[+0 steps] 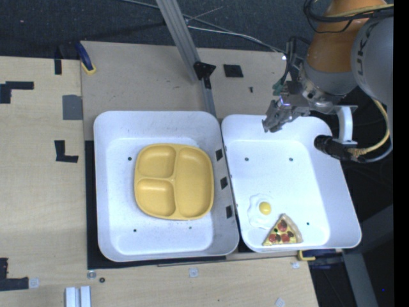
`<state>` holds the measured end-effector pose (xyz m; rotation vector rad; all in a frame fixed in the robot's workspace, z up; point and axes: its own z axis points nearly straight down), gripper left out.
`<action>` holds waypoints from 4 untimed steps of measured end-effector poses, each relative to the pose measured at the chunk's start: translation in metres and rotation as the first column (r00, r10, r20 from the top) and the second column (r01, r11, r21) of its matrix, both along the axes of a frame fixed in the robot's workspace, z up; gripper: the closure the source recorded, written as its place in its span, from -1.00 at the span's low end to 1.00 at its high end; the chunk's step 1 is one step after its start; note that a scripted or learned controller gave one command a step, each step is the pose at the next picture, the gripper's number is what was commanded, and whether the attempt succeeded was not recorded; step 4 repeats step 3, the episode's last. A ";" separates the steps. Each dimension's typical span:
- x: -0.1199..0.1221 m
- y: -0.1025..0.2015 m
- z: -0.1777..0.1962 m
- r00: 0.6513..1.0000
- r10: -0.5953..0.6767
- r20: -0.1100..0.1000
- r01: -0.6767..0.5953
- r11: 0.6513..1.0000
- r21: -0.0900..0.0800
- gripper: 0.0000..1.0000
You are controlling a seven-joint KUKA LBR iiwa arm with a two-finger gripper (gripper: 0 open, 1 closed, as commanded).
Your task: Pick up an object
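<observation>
A fried egg [262, 210] and a pizza slice [282, 231] lie near the front edge of the right bin [291, 165], touching or nearly touching each other. A yellow divided plate [174, 181] rests in the middle of the left bin [121, 171]. My gripper [273, 124] hangs above the right bin's far edge, well back from the egg and the pizza slice. Nothing shows between its fingers, which look close together.
A slanted metal pole [185, 37] rises behind the bins, ending at a black clamp [204, 70]. Cables [358, 151] trail off the arm at the right. Black tape marks and a yellow-blue clamp [85, 59] sit on the bench to the left.
</observation>
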<state>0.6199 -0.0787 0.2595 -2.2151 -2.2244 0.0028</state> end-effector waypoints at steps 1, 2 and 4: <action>-0.012 0.057 0.003 1.000 0.002 0.001 -0.002 1.000 0.000 1.00; -0.022 0.115 0.002 1.000 0.003 0.001 -0.003 1.000 0.001 1.00; -0.042 0.173 -0.012 1.000 0.002 -0.001 -0.002 1.000 0.000 1.00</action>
